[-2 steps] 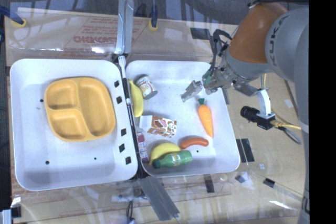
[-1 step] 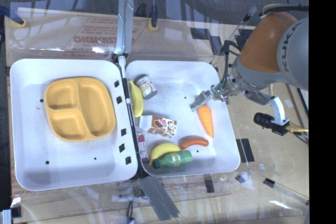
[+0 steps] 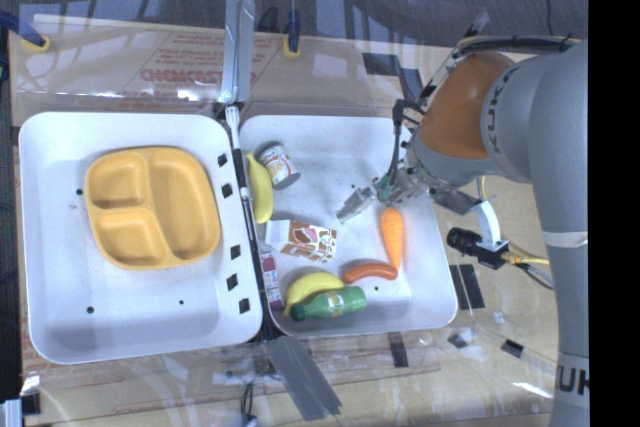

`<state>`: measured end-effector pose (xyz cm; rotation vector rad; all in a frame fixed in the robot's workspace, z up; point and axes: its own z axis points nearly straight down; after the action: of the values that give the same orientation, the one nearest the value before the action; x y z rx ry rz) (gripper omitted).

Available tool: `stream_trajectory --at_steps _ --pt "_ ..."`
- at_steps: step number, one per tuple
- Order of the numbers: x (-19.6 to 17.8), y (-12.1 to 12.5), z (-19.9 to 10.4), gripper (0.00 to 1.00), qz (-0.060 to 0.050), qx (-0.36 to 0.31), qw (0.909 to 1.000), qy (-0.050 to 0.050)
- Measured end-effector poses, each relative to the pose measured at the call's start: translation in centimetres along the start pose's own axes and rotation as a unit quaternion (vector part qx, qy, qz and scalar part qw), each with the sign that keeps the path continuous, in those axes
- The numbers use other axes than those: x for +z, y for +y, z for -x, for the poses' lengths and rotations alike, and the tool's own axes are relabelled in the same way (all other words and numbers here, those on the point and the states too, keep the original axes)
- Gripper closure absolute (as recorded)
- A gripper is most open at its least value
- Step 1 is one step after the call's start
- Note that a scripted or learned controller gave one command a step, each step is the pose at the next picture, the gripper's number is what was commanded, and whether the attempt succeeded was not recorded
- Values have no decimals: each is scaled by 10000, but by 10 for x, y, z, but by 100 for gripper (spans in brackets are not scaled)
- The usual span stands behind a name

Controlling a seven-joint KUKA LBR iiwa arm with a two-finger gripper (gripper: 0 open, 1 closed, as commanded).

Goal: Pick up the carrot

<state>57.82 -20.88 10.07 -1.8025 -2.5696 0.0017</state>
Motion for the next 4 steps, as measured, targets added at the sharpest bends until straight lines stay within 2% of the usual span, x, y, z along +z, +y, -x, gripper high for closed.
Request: stream_trajectory --at_steps 1,2,3,4 --pt "-33 -12 -4 0 8 -893 9960 -6" --pt "-36 -7 -3 0 20 -1422 9898 -23" --pt "-33 3 1 0 30 -2480 9687 -45" --pt "-44 4 1 100 50 -2500 9682 -81"
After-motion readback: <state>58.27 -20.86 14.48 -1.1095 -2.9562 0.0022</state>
